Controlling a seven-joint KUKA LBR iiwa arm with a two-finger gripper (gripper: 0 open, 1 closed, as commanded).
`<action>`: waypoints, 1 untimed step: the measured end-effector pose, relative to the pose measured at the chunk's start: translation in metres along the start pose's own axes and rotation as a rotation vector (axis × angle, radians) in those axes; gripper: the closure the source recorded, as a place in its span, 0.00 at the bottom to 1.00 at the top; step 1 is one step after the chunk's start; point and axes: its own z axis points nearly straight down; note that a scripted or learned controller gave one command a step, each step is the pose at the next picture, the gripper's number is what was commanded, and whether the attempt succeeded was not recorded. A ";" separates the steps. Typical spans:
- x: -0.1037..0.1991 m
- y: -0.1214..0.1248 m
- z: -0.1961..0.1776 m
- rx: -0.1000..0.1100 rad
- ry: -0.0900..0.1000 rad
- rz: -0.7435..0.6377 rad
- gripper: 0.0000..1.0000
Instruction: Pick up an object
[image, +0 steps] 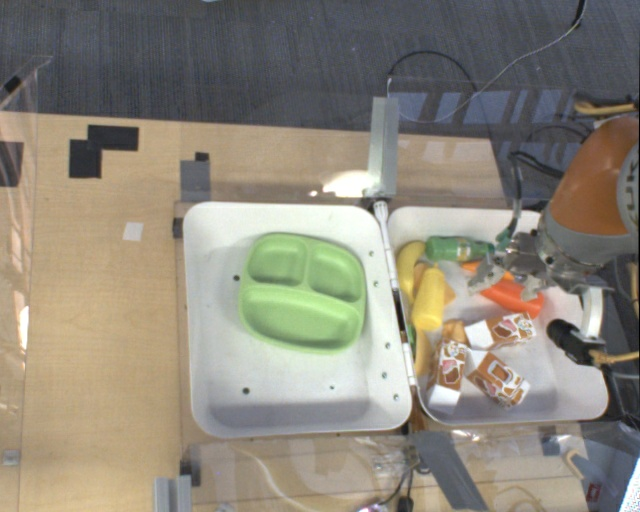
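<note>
A: Grey arm (585, 215) with an orange top. Where is its pincer (508, 262)?

B: Low over the right bin (590, 405), in among the things.

A: Is it open or shut?

B: I cannot tell. The tip is a blur of metal. I see nothing held in it.

A: What is near it?

B: A carrot (512, 294) lies just below it in the picture. It may be touching, but I am not sure. A green bottle (455, 247) lies just left of it. Further left are a banana (407, 262) and a yellow bottle (430, 298). Three small cartons (498, 378) lie below it, nearer the front.

A: And the rest?

B: Far left of the pincer is the left bin (290, 418), with a green tray (300, 290) in it. Both bins sit on a wood bench (100, 330). Behind it is dark carpet (250, 60).

A: Anything cut off?

B: The arm runs off the right side.
</note>
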 end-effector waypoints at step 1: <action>-0.020 0.066 0.068 -0.008 -0.001 0.100 0.00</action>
